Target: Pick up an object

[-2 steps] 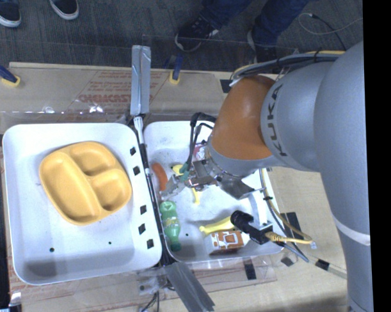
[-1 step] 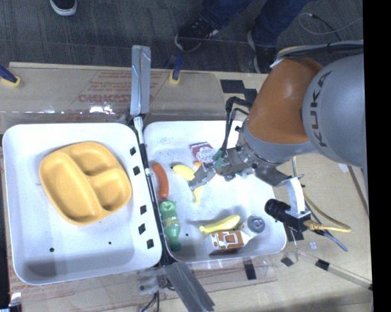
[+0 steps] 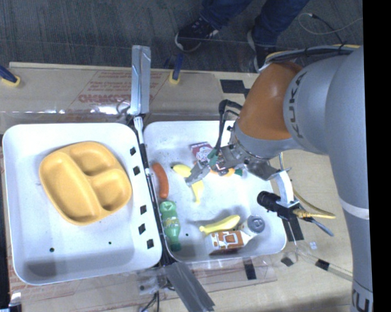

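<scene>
The arm (image 3: 322,116) is the item nearest the camera; it enters from 3 o'clock, grey with an orange band above the wrist, and covers the upper right corner of the right bin (image 3: 182,130).

The gripper (image 3: 199,173) sits low over the middle of the right bin, pointing toward 9 o'clock. Its fingers are slightly spread and nothing is seen between them. The tips are over a small yellow piece (image 3: 181,170), and a second yellow piece (image 3: 196,192) lies just below them at 6 o'clock; contact cannot be confirmed.

Contents of the right bin:
- Sausage (image 3: 161,179): orange-red, lengthwise along the left wall, at 9 o'clock from the gripper.
- Bottle (image 3: 170,224): green, directly below the sausage, along the same wall.
- Banana (image 3: 219,223): at 5 o'clock from the gripper, near the bottom wall.
- Carton (image 3: 227,240): brown and white, touching the banana's lower edge.
- Can (image 3: 255,224): small, round, grey, just right of the banana.
- Packet (image 3: 200,149): reddish, at 12 o'clock from the gripper, near the wrist.

The left bin (image 3: 32,254) holds a yellow tray (image 3: 85,181) with three compartments, placed in its upper half. A metal divider (image 3: 140,80) runs between the two bins at 12 o'clock.
</scene>
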